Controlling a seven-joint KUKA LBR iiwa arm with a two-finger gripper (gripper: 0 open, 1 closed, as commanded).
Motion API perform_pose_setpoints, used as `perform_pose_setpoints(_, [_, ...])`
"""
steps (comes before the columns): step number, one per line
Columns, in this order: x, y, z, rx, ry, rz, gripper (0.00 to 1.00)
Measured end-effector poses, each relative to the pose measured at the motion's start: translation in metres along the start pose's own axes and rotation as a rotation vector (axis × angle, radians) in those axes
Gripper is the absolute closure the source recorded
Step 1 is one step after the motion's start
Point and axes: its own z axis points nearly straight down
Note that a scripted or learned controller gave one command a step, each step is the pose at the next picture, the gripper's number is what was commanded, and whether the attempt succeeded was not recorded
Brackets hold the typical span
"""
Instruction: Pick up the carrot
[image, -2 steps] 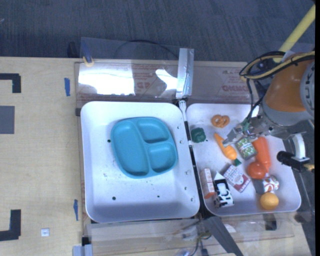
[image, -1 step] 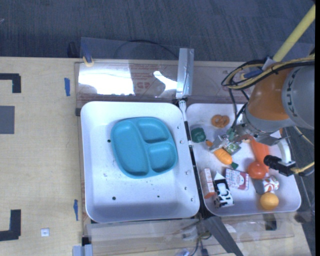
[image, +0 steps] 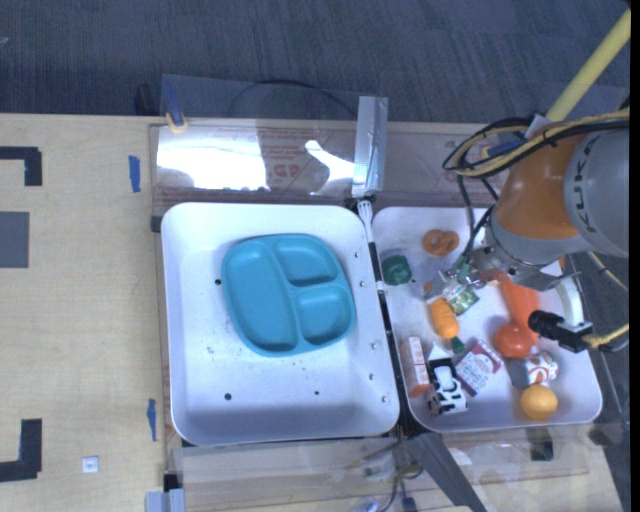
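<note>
The carrot (image: 443, 318) lies in the right bin (image: 590, 405), hemmed in by a green-white packet (image: 461, 297) and other toys. The gripper (image: 470, 275) hovers just above; I cannot tell its state. A grab could snag the packet instead. The bin's middle wall sits close.

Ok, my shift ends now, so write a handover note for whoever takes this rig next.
Gripper: low over the right bin, its state hard to read.
Carrot: lying in the right bin just below the gripper, not lifted.
Left bin: holds a blue divided tray.
Done: the arm is near the carrot.
Left: grasp the carrot and lift it.
</note>
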Motion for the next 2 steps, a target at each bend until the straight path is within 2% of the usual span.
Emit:
perform_pose_setpoints(1, [0.0495, 0.0891, -0.0868, 0.005, 0.006, -0.163, 1.0])
perform_pose_setpoints(2, [0.0484, 0.0871, -0.0834, 0.011, 0.007, -0.161, 0.0])
